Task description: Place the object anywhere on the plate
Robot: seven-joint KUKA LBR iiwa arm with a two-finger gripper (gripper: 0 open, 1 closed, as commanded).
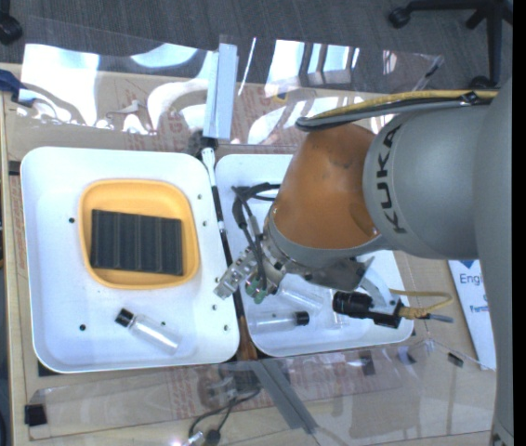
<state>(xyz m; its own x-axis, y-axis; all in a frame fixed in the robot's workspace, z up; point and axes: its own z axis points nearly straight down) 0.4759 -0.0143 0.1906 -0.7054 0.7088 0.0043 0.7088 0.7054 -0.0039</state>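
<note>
You cannot tell if the claw [238, 282] is apart or together; over the rim [223, 240] between the bins, it may snag before reaching the vial [147, 330] or the plate [138, 196].

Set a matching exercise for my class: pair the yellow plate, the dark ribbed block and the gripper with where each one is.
Things:
1. yellow plate
2. dark ribbed block
3. gripper

Places:
A. lying on the plate
B. at the shared rim between the bins
C. on the floor of the left bin

Pairs: 1-C, 2-A, 3-B.
</note>
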